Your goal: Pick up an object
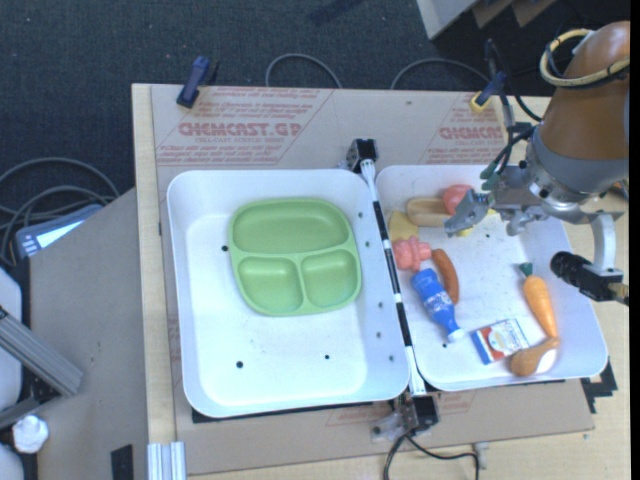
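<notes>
- The arm's tool (490, 213) hangs over the upper part of the right bin (585, 353), right of frame centre; whether it is apart or together cannot be told, and nothing is seen clamped in it.
- Candidate objects lie scattered in that bin, apparently for random picks: a blue bottle (435, 300), a carrot (540, 303), a pink toy (410, 255), a small red-and-white carton (500, 340).
- The green divided tray (295, 255) sits alone in the left bin (200, 368), centre-left.
- Clamps at the counter's (160, 168) upper edge pin its cardboard cover flat.
</notes>
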You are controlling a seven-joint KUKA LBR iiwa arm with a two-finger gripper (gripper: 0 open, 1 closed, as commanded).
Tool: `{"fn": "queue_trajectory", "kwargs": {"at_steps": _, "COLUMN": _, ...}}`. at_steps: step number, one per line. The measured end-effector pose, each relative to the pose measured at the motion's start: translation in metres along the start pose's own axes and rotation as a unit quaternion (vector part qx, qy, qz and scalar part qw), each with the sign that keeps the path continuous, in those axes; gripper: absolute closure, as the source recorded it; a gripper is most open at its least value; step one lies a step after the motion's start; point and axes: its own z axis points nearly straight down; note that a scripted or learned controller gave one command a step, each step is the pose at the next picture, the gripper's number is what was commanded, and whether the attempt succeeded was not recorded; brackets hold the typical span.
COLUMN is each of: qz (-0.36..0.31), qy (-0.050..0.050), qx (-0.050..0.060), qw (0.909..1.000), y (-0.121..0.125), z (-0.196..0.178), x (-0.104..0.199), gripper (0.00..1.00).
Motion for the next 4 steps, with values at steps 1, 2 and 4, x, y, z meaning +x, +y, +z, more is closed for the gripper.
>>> {"fn": "queue_trajectory", "kwargs": {"at_steps": 1, "qz": 0.0, "qy": 0.0, "qx": 0.001, "qw": 1.0, "y": 0.008, "z": 0.062, "x": -0.005, "gripper": 0.0}}
{"fn": "queue_trajectory", "kwargs": {"at_steps": 2, "qz": 0.0, "qy": 0.0, "qx": 0.001, "qw": 1.0, "y": 0.008, "z": 0.139, "x": -0.006, "gripper": 0.0}}
{"fn": "queue_trajectory", "kwargs": {"at_steps": 4, "qz": -0.001, "qy": 0.0, "qx": -0.001, "qw": 1.0, "y": 0.044, "z": 0.038, "x": 0.055, "gripper": 1.0}}
